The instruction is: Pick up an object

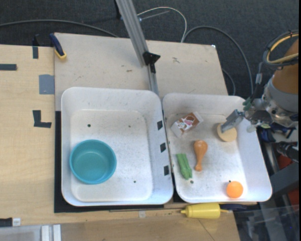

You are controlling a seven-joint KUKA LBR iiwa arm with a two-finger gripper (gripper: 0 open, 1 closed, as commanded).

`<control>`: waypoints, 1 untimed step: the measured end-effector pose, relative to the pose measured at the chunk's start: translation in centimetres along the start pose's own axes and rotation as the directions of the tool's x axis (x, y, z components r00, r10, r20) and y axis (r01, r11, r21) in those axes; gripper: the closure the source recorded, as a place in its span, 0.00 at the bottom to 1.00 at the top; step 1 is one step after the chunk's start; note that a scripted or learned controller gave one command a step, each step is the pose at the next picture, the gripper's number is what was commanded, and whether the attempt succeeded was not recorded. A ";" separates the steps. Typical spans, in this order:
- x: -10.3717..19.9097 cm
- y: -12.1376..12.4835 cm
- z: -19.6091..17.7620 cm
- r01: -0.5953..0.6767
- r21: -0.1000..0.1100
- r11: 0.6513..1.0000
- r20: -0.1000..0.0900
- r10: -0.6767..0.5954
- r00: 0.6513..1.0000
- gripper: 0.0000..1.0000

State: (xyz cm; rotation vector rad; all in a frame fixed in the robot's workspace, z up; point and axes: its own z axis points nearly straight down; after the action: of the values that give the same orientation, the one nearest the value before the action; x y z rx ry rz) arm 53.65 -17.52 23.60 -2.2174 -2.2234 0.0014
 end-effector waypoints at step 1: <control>0.0 0.0 0.0 -0.001 0.000 1.000 0.000 0.001 1.000 0.00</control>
State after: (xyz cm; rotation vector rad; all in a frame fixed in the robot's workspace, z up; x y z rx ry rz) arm 53.65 -17.53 23.61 -2.2180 -2.2229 0.0011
